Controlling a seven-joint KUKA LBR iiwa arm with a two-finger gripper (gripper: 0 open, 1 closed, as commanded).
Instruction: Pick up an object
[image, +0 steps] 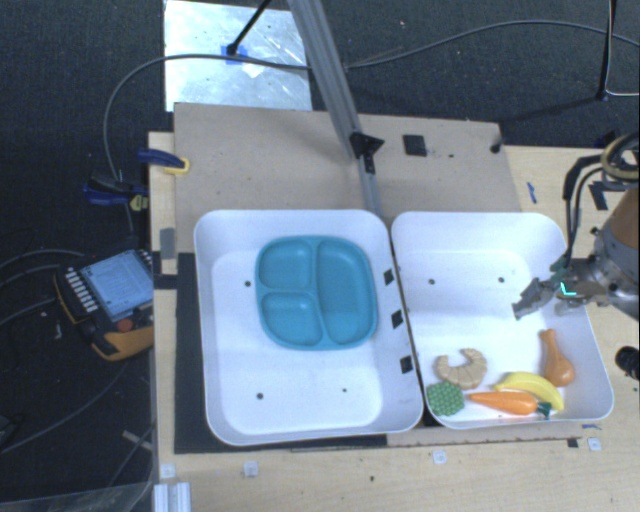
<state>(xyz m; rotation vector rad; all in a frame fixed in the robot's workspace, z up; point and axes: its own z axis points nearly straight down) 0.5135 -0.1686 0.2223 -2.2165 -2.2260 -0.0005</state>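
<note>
One plate (317, 292) in the left bin; five toy foods (497, 382) right — gripper (538, 297) above them, grip state unclear.

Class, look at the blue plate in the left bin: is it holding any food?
Empty. The plate shows bare blue in all three compartments.

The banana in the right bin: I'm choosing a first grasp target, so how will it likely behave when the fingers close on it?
The banana looks like smooth moulded plastic, so probably stiff, light and somewhat slippery. Its curved, rounded body may rock or slide rather than sit still. It lies against the carrot near the bin wall, so a push would likely nudge that too.
</note>
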